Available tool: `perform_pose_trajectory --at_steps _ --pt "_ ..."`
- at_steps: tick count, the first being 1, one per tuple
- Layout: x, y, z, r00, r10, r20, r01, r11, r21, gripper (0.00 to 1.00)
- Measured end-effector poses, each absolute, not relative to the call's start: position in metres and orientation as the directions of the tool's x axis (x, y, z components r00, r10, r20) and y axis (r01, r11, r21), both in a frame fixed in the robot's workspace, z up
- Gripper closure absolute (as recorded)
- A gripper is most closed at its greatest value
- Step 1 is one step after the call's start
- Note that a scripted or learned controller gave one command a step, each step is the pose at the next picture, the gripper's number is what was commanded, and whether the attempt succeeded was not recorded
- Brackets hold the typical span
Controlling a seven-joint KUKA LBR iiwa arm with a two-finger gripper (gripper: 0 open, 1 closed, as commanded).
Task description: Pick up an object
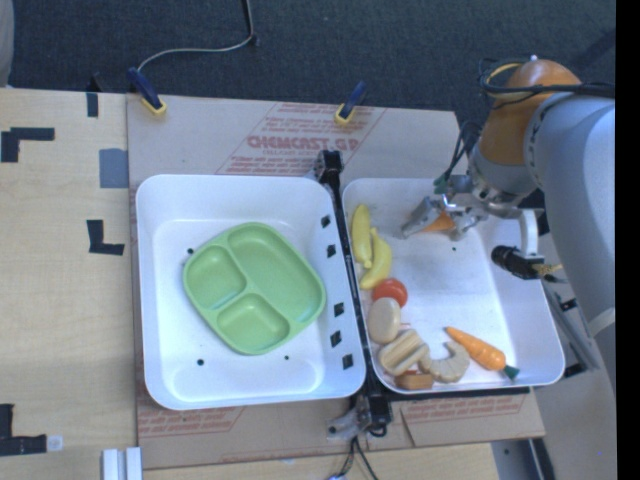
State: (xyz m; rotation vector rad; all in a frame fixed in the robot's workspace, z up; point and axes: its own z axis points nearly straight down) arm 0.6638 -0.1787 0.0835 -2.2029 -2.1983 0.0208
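The grey arm (580,208) enters from three o'clock, its broad link filling the right side of the camera view; the orange band (515,113) sits at about two o'clock, just above the wrist; from there the wrist angles down toward nine o'clock; the gripper (432,218) hangs at the wrist's end, its metal fingers (418,221) pointing toward eight o'clock; black cables (500,78) loop around the orange section.

Wooden bench (60,268), cardboard sheet (290,143) on it, two white bins (160,298) side by side
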Motion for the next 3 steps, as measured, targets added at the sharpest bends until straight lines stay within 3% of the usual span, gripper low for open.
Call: perform_pose_trajectory --at_steps 1,2,3 --pt "0.669 -0.208 0.149 -0.001 1.000 -0.002 1.000 0.001 0.001 0.00" --pt "0.642 -0.170 0.087 -0.001 1.000 -0.002 1.000 0.001 0.002 0.00" --pt "0.596 -0.105 0.102 -0.002 1.000 0.001 1.000 0.002 -0.001 0.00"
